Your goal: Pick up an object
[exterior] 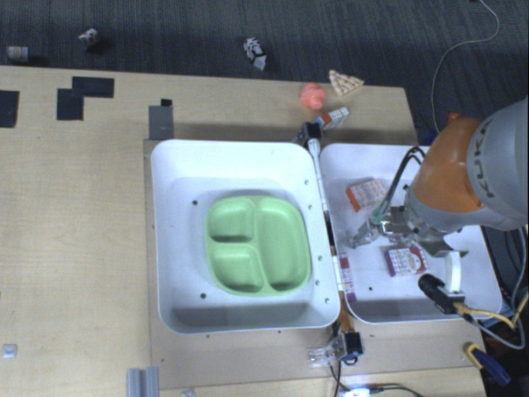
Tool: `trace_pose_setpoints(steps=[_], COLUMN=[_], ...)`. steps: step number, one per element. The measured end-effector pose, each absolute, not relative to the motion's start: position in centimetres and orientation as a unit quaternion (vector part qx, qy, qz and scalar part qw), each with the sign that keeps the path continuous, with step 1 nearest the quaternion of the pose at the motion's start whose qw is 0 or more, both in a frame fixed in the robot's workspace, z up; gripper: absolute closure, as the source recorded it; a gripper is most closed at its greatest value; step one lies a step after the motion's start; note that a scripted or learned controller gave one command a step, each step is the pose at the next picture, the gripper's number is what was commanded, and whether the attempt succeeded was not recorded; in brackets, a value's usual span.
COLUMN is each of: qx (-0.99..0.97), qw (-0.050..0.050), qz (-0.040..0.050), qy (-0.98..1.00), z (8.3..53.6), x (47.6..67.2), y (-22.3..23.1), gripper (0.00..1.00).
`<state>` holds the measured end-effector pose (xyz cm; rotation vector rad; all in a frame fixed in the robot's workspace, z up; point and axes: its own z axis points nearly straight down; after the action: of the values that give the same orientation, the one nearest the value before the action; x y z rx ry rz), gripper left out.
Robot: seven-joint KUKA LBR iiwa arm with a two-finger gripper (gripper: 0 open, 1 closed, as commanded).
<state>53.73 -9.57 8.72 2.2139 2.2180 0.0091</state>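
My gripper [378, 228] hangs low over the middle of the right bin [471, 251], below the grey arm and its orange band. Just to its right, a small dark red packet [404, 260] lies flat on the bin floor, partly under the wrist. An orange and white packet [365, 193] lies on the floor toward the back of the same bin, a little apart from the gripper. I see nothing held in the gripper.
The left bin [178, 222] holds a green divided plate [256, 244]. Behind the bins, a pink ball [312, 96], a pizza-slice toy [345, 82] and a small tube [334, 118] rest on the bench. The ridge between the bins runs close to the gripper's left.
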Motion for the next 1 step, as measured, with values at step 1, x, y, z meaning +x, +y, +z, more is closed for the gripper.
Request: trace_pose_setpoints(steps=[1], qx=[0.706], qw=[0.006], qz=[0.0049], qy=[0.708], z=[9.87], x=[53.93], y=[-9.53], gripper=[1.0])
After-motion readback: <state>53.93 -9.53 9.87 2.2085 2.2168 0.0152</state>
